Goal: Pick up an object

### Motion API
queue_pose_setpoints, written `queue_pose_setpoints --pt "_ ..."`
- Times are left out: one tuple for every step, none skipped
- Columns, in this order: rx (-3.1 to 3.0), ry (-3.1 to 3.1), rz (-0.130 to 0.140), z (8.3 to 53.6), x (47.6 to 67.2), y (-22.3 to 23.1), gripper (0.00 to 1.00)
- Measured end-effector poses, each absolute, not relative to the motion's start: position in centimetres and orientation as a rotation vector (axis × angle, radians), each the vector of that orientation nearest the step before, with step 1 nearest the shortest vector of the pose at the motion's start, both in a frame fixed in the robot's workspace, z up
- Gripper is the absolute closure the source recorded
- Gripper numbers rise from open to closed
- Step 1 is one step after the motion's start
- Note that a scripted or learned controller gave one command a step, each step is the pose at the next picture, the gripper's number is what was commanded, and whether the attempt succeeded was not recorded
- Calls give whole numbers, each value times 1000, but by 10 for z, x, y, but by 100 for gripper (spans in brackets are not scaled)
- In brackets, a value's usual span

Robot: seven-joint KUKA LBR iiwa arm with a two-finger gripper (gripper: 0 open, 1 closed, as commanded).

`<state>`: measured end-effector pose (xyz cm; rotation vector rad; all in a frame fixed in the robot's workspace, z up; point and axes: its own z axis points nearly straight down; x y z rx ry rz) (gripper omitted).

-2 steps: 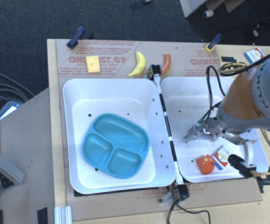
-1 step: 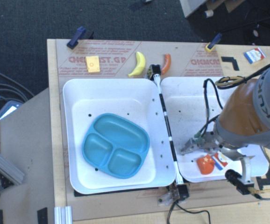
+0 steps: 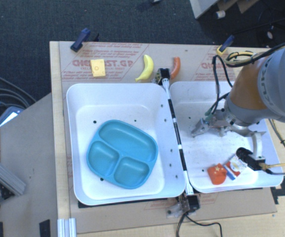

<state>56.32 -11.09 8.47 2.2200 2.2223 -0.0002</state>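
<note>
Reaching into the right bin (image 3: 197, 101) from the right, the gripper (image 3: 201, 128) sits low over the middle of that bin's white floor, its grey metal tip aimed toward the divider between the two bins. From this slanted view I cannot tell whether it is open or closed, and nothing can be seen held in it. Behind it, the arm (image 3: 279, 78) rises up and to the right, with its orange band (image 3: 246, 90) just above the wrist.

The closest loose thing is a red toy (image 3: 217, 174), rounded like a small fruit or vegetable. It lies on the bin floor near the front edge, apart from the gripper and closer to the camera. Just beside it on its right, and apparently touching it, is a small white, red and blue piece (image 3: 234, 168); it is too small to name.

Across the divider, the left bin (image 3: 83, 107) holds a blue divided plate (image 3: 123, 153) with three compartments. The plate lies flat, slightly front of centre.

Both bins rest on the table (image 3: 114, 52), whose brown top carries red printing. Along the strip behind the bins lie a yellow block (image 3: 97, 68), a banana (image 3: 145, 68) and an orange curved piece (image 3: 175, 67), the last two near the back end of the divider. A blue clamp (image 3: 80, 40) grips the far left edge of the table.
</note>
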Motion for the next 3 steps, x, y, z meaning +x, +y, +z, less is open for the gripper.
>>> queue_pose_setpoints --pt "2224 2223 -2 84 513 -126 0" --pt "2220 2222 1 85 589 -113 0" --pt "2224 2223 -2 84 496 -96 0"
